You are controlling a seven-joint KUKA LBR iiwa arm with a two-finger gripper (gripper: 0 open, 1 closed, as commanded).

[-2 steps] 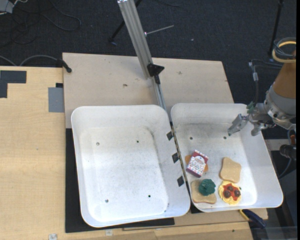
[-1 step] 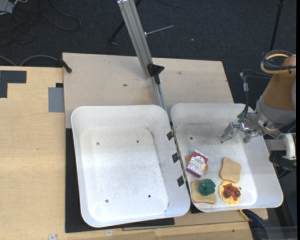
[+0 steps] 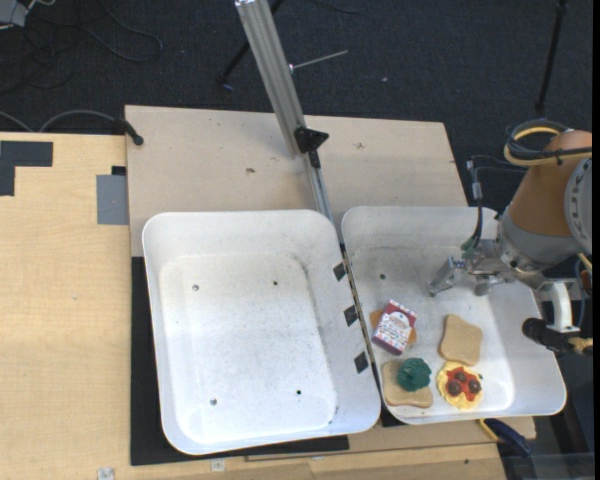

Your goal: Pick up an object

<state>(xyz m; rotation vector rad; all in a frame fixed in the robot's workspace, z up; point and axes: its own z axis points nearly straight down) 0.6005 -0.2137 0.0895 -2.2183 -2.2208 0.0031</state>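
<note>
Bench (image 3: pixel 230 163) bearing two bins, dark carpet (image 3: pixel 430 48)

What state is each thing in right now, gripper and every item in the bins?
gripper: low over the right bin, nothing seen between its fingers.
small carton: lying in the right bin, untouched.
bread slice: lying flat, apart from the gripper.
green object: resting on a second bread slice.
yellow piece with red spots: lying flat.
right bin: holds all items.
left bin: no items.
</note>
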